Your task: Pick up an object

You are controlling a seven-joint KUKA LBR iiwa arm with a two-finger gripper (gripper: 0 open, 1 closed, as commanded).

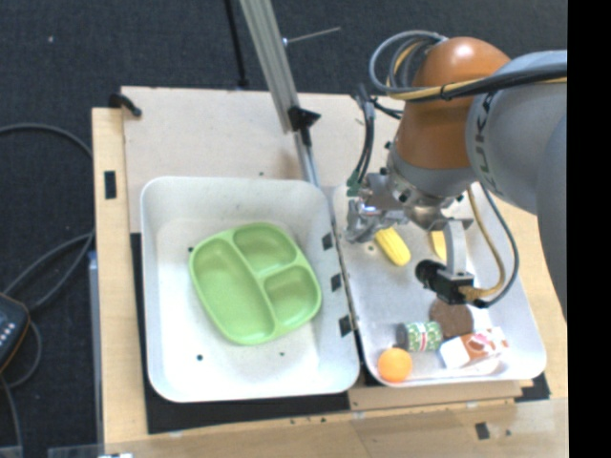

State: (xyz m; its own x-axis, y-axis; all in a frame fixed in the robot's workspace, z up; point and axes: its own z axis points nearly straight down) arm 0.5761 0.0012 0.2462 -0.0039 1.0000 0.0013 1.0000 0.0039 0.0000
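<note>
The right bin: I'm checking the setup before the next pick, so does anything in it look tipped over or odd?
Mildly. The small green-and-white can lies on its side beside the orange ball, and the white-and-red carton sits askew against the right white bin's near rim. Nothing looks spilled or damaged.

Divided plate mid left bin; ball, can, carton along right bin's front edge; banana near its back-left corner

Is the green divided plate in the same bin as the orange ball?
No. The green divided plate lies in the left bin, the orange ball in the right bin.
</note>
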